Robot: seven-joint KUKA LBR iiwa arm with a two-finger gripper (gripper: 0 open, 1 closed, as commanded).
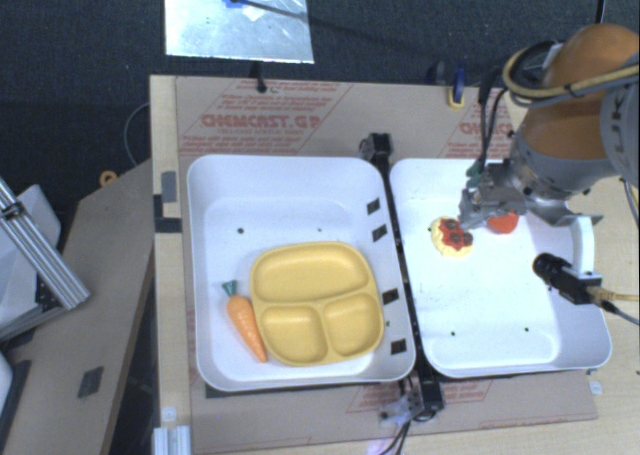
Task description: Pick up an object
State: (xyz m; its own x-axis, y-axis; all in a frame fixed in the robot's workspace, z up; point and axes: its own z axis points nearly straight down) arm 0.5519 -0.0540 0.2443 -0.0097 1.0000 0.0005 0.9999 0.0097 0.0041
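A small yellow toy pizza slice with red topping (452, 237) is seen lying flat in the right bin (500, 343), toward its upper left part, close to the divide between the two bins. Just beside it to the right, a small red-orange object (503, 223) is seen partly hidden under the arm's end. The gripper (483, 205) is poised right above these two, at the far end of the right bin; whether anything is pinched cannot be told, as the tips are lost in shadow and clutter. The grey arm (570, 143) with its orange band is seen reaching in from the right. Over in the left bin (290, 183), a yellow divided plate (315, 301) is laid flat, and a toy carrot (244, 323) is seen resting against its left edge.
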